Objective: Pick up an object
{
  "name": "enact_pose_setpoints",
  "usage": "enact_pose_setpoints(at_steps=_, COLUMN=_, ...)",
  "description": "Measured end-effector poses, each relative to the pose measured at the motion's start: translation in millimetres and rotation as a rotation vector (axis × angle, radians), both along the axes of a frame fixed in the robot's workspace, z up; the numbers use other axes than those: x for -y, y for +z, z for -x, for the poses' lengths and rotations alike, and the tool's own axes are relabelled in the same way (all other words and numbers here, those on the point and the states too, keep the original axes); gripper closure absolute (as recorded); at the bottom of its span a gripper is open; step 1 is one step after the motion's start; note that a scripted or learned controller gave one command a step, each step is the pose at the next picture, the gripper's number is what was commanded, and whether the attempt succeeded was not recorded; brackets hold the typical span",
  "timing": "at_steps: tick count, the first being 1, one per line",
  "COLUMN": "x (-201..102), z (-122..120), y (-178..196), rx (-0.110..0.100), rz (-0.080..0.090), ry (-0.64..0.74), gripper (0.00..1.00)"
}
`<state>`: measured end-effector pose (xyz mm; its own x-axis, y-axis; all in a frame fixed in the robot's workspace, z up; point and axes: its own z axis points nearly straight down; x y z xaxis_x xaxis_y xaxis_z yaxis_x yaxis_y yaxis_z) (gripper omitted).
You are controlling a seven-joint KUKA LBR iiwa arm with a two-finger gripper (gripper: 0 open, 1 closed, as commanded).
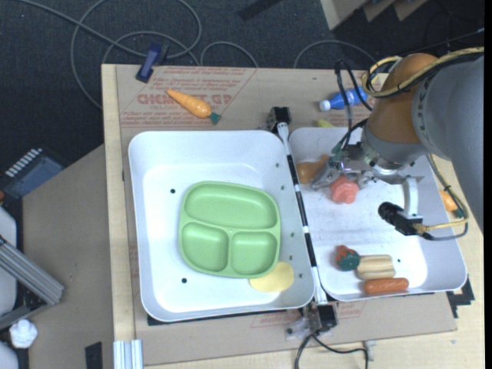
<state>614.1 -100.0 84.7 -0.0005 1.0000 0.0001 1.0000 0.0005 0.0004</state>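
Observation:
My gripper (344, 171) hangs over the back left part of the right bin (434, 264), on the grey arm with its orange band. A pink rounded object (344, 191) lies right under it, and whether they touch is unclear. A brown piece (307, 171) sits just left of it by the bin wall. At the front of this bin lie a red and teal toy (346, 259), a tan bun (375, 266) and a red sausage (386, 286).
The left bin (154, 167) holds a green divided plate (229, 227) and a pale yellow piece (271, 278) at its front. On the bench behind lie an orange carrot (191, 103), a blue item (151, 61) and a blue-white bottle (343, 100). Black cables run along the arm.

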Motion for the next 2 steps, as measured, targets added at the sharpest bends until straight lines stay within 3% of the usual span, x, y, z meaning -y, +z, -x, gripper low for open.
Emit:
enact_pose_setpoints(at_steps=1, x=0, z=-1, y=10, rx=0.003, rz=0.001, ry=0.000, gripper=1.00)
enact_pose_setpoints(at_steps=2, x=-58, z=45, y=100, rx=0.001, rz=0.000, ry=0.001, gripper=1.00)
